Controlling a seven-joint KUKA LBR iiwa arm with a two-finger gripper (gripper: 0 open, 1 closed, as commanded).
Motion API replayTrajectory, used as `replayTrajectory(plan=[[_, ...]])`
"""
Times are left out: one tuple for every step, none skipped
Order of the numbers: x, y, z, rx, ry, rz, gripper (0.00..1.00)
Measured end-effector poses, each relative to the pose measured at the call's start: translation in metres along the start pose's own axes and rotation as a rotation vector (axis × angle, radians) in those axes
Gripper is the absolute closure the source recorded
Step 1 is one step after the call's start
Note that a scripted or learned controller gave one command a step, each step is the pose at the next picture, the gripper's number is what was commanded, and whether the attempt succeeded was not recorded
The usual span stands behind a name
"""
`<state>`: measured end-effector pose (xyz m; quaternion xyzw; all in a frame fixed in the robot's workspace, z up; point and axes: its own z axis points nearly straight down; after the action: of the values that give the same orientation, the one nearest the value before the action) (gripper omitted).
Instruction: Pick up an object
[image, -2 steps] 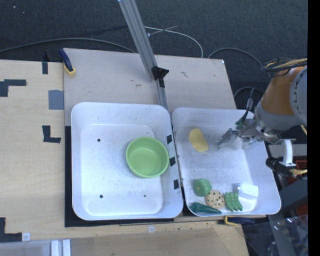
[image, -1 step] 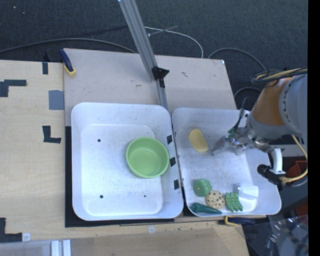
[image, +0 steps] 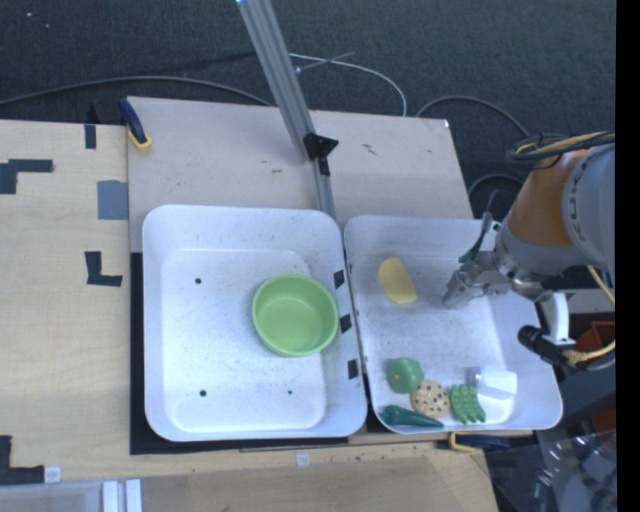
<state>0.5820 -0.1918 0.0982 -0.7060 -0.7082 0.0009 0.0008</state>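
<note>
Nearest the lower edge of the camera view, the right bin (image: 520, 300) holds a cluster of small objects along its front wall: a dark teal elongated item (image: 411, 416) lying at the rim, a tan speckled round piece (image: 431, 398) just behind it, a bright green ridged toy (image: 466, 403) to its right, and a white block (image: 496, 382) at the front right corner. A round green object (image: 404, 374) sits touching or just beside the speckled piece, on its far left side. Farther back in the same bin, a yellow oblong object (image: 397, 281) lies by itself near the divider between the bins, well apart from the front cluster. At about the same depth, the gripper (image: 466, 287) is lowered over the bin floor toward the right, near the yellow object but not touching it; nothing is visible between its fingers, and how far they are spread cannot be told from this angle. The grey arm with its orange band (image: 545, 205) enters from the right above the gripper. In the left bin (image: 180, 300), a light green bowl (image: 294, 315) rests upright near the right wall. Beyond the bins, a grey metal pole (image: 285, 85) slants across a pale board (image: 230, 150), and a blue and yellow clamp (image: 134, 124) sits at its far left corner.
</note>
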Motion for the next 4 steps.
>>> replayTrajectory(plan=[[0.005, 0.001, -0.043, -0.005, 0.000, 0.001, 1.00], [0.012, -0.005, -0.099, -0.007, -0.001, 0.001, 1.00], [0.015, 0.006, -0.149, -0.007, -0.001, 0.000, 1.00], [0.015, 0.006, -0.199, -0.007, -0.001, 0.001, 1.00]])
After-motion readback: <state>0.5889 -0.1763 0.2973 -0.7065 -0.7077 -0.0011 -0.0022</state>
